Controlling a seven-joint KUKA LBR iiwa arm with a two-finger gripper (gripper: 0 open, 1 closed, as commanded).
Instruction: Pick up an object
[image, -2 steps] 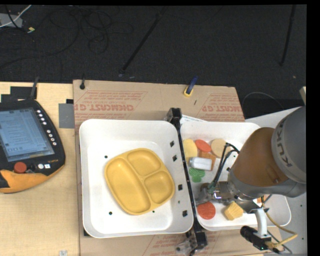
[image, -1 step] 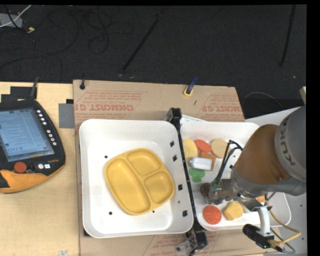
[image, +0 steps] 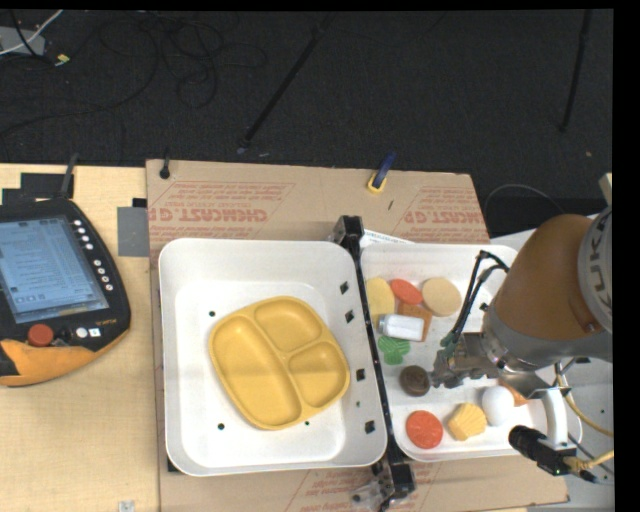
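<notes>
Nearest the lens, along the bottom edge of the right-hand shallow white bin (image: 440, 452), a flat round red-orange disc (image: 424, 429) and a lumpy yellow chunk (image: 466, 421) lie side by side, just below the gripper (image: 447, 371). A smooth white egg-shaped piece (image: 497, 403) sits to the gripper's lower right, close against the grey arm with its orange-brown band (image: 545, 290), which comes in from the right and hangs over that bin. The gripper's dark fingers point down and to the left over the bin floor; whether they are spread or closed cannot be made out, and nothing is visibly caught between them. Just left of the gripper, almost touching its tip, rests a small dark brown round object (image: 415, 379). Above that lie a green piece (image: 393, 350) and a white rectangular block (image: 404, 327), and farther up sit a pale yellow rounded object (image: 379, 295), a red-orange piece (image: 405, 291) and a tan round bun-like object (image: 441, 295).

Well to the gripper's left, across the black divider, the left-hand white bin (image: 190, 300) holds a yellow plastic plate with three compartments (image: 278, 360). Far left, off the bins, a black-and-orange handheld control pendant with a lit screen (image: 55, 290) rests on the bench. Brown printed cardboard (image: 300, 205) lies under both bins.
</notes>
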